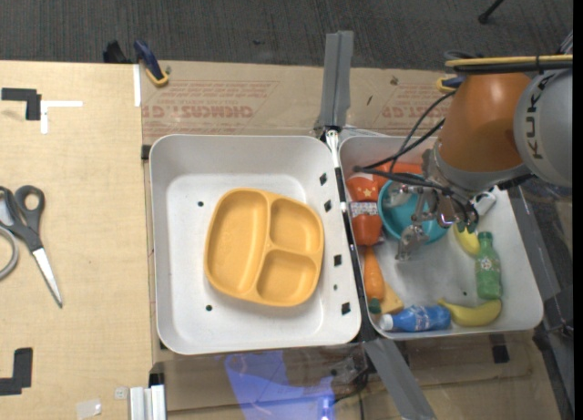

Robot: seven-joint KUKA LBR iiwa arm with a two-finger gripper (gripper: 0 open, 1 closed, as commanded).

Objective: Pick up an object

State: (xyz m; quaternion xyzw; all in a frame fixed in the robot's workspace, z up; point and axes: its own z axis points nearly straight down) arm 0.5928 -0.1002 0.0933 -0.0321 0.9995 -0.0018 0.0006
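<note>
Your gripper (428, 227) hangs over the teal bowl (401, 213), jaw state unclear; centre on its rim before closing.

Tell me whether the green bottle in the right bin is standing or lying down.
Lying down: the green bottle rests on its side on the right bin floor, above the banana.
</note>
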